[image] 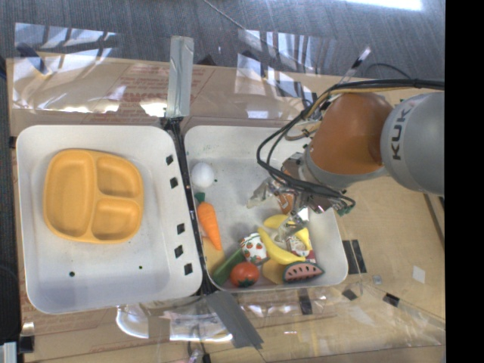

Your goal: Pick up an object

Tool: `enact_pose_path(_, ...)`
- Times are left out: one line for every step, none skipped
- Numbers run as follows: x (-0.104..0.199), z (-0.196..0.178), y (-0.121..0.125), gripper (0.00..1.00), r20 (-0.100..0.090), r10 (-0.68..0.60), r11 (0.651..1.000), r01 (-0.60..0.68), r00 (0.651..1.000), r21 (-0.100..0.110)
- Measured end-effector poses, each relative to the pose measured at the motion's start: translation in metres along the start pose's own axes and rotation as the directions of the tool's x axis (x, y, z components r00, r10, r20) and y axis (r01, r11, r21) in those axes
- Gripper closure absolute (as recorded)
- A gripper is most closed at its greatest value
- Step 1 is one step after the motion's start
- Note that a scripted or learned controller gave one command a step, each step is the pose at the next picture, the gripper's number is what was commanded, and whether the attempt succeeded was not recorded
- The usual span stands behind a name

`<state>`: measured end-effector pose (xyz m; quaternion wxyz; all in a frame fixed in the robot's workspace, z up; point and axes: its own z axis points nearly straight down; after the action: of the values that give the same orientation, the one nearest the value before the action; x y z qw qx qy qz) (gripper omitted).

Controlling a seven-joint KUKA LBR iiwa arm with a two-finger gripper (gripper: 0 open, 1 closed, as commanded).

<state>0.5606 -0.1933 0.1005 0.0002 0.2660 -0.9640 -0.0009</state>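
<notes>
My gripper hangs below the orange wrist band over the right bin, just above the toy food heaped in its near right corner. Right under it lies a yellow banana. Around the banana are a watermelon slice, a red tomato, a green cucumber and a strawberry-patterned piece. An orange carrot and a white egg lie along the bin's left wall. The wrist hides the fingertips.
A yellow divided plate rests in the left bin. A raised divider with black clips separates the two bins. Cables loop off the wrist over the right bin's far side.
</notes>
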Motion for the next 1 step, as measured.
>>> enact_pose_path(0.0162, 0.0073, -0.0078, 0.00, 0.000, -0.084, 0.996, 0.084, 0.996, 0.001)
